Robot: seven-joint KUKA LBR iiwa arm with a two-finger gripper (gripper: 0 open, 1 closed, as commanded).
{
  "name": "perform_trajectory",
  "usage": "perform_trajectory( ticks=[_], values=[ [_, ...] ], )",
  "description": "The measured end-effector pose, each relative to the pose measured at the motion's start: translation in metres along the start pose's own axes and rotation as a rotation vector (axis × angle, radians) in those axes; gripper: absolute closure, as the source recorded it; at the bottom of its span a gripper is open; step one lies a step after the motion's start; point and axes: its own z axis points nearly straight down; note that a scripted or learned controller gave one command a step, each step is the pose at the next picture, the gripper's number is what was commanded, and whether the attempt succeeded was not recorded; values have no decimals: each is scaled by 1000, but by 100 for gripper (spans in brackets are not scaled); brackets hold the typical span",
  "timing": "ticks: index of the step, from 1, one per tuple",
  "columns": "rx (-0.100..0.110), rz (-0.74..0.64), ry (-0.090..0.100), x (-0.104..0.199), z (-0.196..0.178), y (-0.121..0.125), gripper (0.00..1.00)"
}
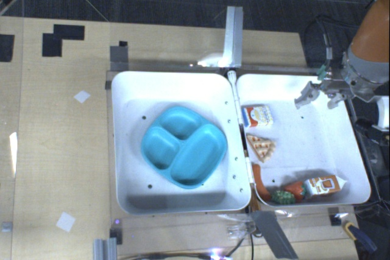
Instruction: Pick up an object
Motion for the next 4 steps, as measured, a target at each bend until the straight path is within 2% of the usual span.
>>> perform_trajectory(
  ticks=[1,2,3,4],
  values=[
    [1,48,1,46,86,-7,0],
    [-1,-102,0,41,46,-24,0],
    [1,-247,1,64,84,-111,0],
    [-2,-569,0,123,27,-84,0]
  ],
)
